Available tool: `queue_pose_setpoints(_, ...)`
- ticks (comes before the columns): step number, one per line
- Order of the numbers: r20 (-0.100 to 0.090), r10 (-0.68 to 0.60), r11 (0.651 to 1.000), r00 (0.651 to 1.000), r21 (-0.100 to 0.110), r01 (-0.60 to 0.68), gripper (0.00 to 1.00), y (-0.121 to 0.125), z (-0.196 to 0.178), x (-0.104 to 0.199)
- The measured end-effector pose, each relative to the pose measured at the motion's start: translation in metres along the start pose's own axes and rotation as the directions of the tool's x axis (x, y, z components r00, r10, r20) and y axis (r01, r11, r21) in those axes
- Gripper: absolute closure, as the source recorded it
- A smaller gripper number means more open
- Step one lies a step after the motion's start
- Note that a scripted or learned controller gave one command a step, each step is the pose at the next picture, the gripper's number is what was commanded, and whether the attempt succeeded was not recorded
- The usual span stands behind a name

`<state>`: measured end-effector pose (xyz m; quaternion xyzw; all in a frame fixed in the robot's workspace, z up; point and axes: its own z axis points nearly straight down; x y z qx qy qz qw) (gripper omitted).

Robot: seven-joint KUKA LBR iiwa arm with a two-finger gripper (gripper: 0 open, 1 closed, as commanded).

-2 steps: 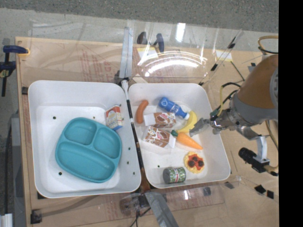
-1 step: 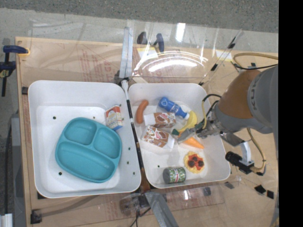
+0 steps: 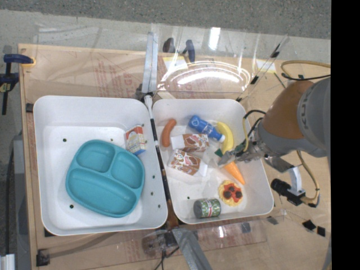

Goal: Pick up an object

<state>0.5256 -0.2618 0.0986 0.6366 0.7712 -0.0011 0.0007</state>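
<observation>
Nearest the camera, along the lower rim of the right bin [image 3: 264, 207], a small green-labelled can [image 3: 207, 208] lies on its side, and just to its right sits a little toy pizza slice [image 3: 231, 192] with dark toppings. Slightly farther in, a toy carrot [image 3: 235, 172] rests by the right wall, and my gripper [image 3: 243, 153] hangs directly above its upper end; from this angle I cannot tell how my gripper is set, nor whether it touches the carrot. My arm [image 3: 295, 122] comes in from the right, grey with its orange band over the bin's edge. Across in the left bin [image 3: 42, 151], a teal divided plate [image 3: 106, 176] with three compartments lies flat, covering most of the floor. Mid-bin on the right, two red-and-white snack packets [image 3: 184, 162] [image 3: 195, 142] lie close together, one just beyond the other. A small red-and-white carton [image 3: 135, 139] stands in the left bin near the dividing wall, just beyond the plate's far corner. Farther back in the right bin, a toy sausage [image 3: 167, 132] lies beside the left wall, a blue bottle [image 3: 203, 126] lies tilted near the middle, and a yellow banana [image 3: 225, 136] curves just right of the bottle, near my gripper.
</observation>
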Motion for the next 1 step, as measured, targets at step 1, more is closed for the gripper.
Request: queue_pose_setpoints(1,-0.001,0.087,0.996,0.996,-0.002,-0.087,1.00,-0.0068,-0.1173,0.0212)
